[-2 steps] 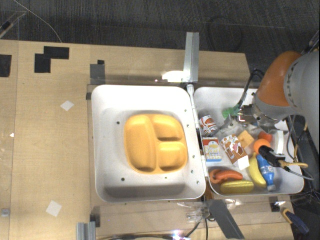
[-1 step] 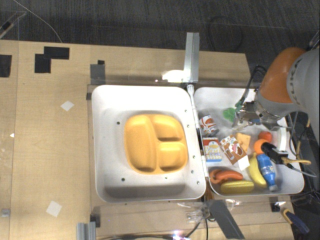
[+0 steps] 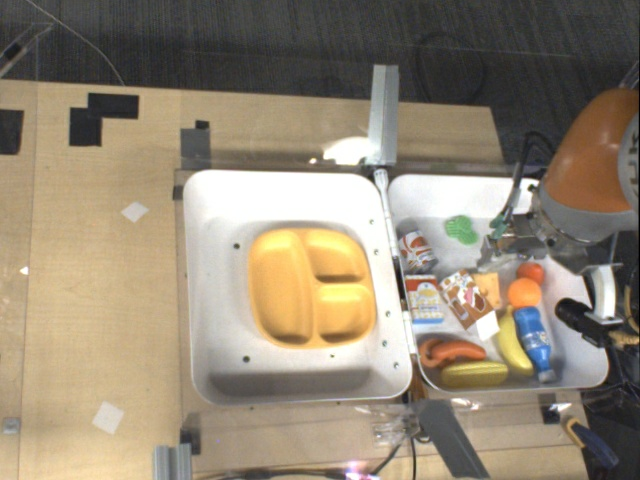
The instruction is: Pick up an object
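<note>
Yellow squash [image 3: 474,373]: lying at the near rim of the right bin [image 3: 430,193], crowding the banana [image 3: 513,345].
End effector [image 3: 503,236]: hovering near the green piece [image 3: 461,229]; grip state — cannot tell.
Risk: clutter is inviting a glancing, empty grasp.

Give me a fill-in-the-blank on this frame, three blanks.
1. The yellow tray lies in the ____ bin.
2. The blue bottle lies beside a ____ in the right bin.
3. The green item lies at the ____ end of the right bin.

Missing words: left; banana; far
</note>
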Controlling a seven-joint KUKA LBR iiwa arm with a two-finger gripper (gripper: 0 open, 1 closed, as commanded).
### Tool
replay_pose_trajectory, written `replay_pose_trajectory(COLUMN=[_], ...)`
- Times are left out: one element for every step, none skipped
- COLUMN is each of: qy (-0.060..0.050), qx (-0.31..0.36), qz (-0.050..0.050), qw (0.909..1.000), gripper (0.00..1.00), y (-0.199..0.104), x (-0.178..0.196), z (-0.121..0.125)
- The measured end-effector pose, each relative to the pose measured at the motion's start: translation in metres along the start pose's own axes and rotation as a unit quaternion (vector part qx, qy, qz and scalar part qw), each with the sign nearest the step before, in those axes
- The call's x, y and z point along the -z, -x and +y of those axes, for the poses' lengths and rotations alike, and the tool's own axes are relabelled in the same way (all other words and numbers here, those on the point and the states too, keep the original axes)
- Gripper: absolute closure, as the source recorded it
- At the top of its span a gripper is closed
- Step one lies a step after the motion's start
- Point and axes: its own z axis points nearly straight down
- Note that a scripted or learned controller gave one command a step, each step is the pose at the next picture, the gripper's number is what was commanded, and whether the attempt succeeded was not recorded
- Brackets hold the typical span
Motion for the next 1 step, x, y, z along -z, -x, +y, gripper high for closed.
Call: replay_pose_trajectory(qy=[-0.002], qx=[0.033], qz=[-0.001], qw=[0.9995], gripper=[1.0], y=[0.0621], x=[0.0168], z=[-0.0572])
